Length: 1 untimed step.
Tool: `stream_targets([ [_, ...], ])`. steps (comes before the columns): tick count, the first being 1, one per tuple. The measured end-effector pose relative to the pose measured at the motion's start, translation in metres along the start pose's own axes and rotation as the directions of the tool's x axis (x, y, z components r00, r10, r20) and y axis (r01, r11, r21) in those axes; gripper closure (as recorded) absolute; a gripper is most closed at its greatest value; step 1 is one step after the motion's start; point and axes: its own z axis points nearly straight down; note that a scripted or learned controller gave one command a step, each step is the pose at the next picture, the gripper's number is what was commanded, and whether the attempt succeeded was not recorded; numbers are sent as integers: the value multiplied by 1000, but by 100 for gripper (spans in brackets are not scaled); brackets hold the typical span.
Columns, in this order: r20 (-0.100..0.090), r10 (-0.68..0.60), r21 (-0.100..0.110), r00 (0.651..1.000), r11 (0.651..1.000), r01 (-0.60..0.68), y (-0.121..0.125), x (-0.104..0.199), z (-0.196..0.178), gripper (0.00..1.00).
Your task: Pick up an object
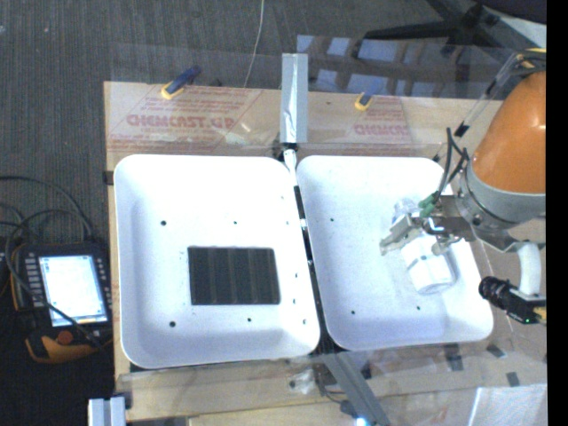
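Two smooth white plastic bins (213,180) with a faint sheen sit on a pale wooden tabletop (177,118). A dark, matt ribbed mat (233,275) lies in the left bin; a clear, glossy plastic cup (429,269) in the right. The arm's orange band (516,140) looks smooth and satiny.

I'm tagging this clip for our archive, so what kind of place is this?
Most likely a robotics lab: a robot arm reaches over two white bins, a teach pendant lies on the carpet, and an office chair base stands behind.
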Motion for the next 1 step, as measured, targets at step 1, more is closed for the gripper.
stream_targets([
  [1, 0, 35, -1, 999, 999, -35, -1, -42, -34, 0],
])
